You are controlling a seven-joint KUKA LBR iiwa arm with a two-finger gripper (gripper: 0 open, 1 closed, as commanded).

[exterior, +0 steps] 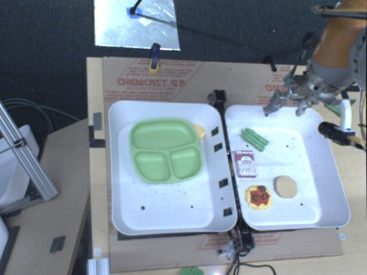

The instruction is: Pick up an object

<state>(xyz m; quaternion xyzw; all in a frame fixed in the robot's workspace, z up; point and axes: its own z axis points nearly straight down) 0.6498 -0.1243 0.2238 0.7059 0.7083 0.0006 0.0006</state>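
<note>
Four small things lie in your right bin [327,171]: a green ribbed piece [254,138] lying slantwise toward the far side, a red and white packet [245,164] just nearer and close to the bin's left wall, a round yellow piece with red and dark topping [258,197] at the near side, and a plain tan disc [285,187] just right of it. All four lie apart from one another, with nothing on top of them.

Your gripper [287,106] hangs over the bin's far rim, beyond the green piece and to its right, with its two fingers spread and nothing between them. The grey arm with its orange band [338,39] comes in from the far right.

In your left bin [120,211] a light green tray with three compartments [166,150] takes up the far middle, and a small yellow thing [199,132] peeks out at its far right edge. Both bins rest on a cardboard sheet [172,79].
</note>
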